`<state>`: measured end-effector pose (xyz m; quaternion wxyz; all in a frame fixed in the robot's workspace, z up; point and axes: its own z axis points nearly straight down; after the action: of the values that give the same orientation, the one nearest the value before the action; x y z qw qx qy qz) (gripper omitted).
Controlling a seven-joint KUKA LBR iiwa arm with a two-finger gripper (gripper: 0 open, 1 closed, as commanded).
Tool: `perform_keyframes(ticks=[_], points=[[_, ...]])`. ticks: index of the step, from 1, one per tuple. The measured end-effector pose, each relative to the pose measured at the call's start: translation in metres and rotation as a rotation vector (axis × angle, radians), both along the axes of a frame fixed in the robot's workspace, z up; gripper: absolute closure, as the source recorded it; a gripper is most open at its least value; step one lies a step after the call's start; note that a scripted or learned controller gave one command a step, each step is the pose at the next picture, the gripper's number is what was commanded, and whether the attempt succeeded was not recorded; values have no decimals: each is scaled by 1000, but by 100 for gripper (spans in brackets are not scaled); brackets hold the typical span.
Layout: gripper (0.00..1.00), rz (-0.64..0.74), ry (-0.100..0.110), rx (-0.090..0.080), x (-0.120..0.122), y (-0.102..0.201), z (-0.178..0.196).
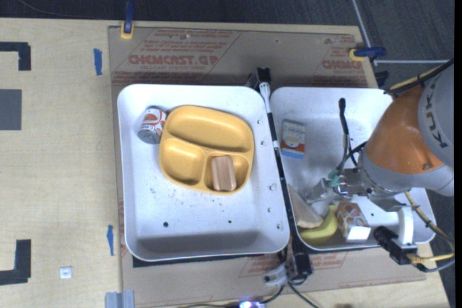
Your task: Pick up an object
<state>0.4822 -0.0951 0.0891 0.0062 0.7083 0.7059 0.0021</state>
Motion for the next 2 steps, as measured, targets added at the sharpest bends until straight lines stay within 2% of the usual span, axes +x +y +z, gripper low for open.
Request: perform_keyframes(ticks=[2], points=[[0, 2, 0, 2, 0, -1, 0]])
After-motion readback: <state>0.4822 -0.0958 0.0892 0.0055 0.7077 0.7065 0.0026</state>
